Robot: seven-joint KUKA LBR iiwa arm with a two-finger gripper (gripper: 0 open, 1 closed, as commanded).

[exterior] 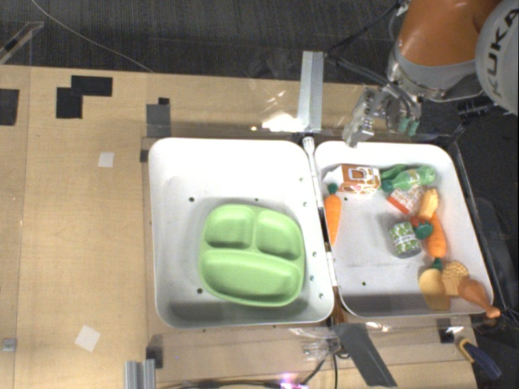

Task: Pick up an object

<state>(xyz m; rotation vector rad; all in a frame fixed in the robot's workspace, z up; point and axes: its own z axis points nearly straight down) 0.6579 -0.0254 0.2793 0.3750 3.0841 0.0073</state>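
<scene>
I'm parked above the back rim of the right bin (462, 186), so this looks like the approach, nothing grabbed yet. The gripper (381, 118) has its fingers apart and empty. Next I'd drop onto the smooth plastic carrot (332, 211) lying alone by the left wall. The left bin (174, 177) holds a glossy green divided plate (252, 254).
</scene>
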